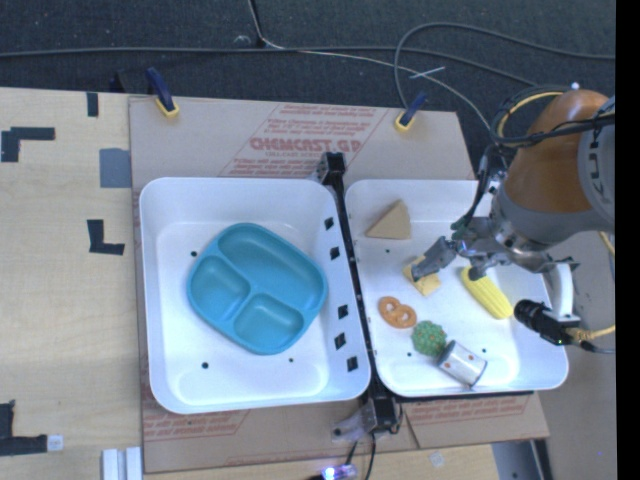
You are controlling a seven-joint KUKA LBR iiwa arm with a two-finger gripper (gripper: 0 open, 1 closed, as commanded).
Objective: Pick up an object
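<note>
The gripper (440, 260) hangs low in the right bin (530, 368), just over a small yellow block (425, 280). I cannot tell if it holds anything. Corn (486, 291) lies beside it.

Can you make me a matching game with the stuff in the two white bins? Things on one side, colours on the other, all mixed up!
Things:
1. divided plastic plate
2. toy corn cob
3. toy broccoli floret
4. small metal can

Colours:
A. green
B. silver
C. blue
D. yellow

Pairs: 1-C, 2-D, 3-A, 4-B
</note>
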